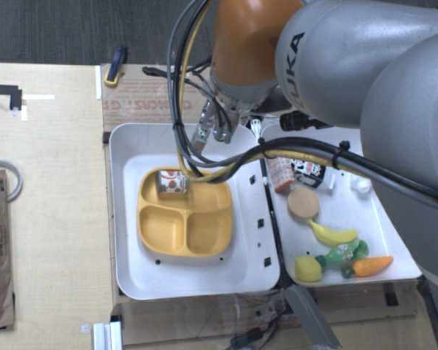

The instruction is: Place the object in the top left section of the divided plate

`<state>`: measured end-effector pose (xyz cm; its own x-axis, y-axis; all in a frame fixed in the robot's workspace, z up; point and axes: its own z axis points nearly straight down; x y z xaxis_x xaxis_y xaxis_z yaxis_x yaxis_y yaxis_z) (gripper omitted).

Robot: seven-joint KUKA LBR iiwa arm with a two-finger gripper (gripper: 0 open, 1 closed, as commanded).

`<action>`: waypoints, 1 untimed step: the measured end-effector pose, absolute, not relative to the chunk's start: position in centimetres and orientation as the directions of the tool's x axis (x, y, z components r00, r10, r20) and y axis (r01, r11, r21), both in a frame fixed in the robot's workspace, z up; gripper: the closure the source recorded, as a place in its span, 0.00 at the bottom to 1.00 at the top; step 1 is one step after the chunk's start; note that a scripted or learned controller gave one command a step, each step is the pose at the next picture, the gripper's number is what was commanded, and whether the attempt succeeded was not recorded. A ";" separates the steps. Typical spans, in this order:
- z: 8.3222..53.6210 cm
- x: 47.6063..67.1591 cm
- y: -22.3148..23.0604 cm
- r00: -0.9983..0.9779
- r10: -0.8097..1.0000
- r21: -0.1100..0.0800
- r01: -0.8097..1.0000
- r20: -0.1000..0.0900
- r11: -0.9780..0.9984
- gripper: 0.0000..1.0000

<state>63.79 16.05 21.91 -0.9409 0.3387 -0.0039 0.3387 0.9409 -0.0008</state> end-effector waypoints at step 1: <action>12.3 59.3 21.3 -0.965 0.262 -0.001 0.262 -0.001 0.965 1.00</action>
<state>59.32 21.33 12.28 -0.9652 0.2616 -0.0010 0.2616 0.9652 -0.0006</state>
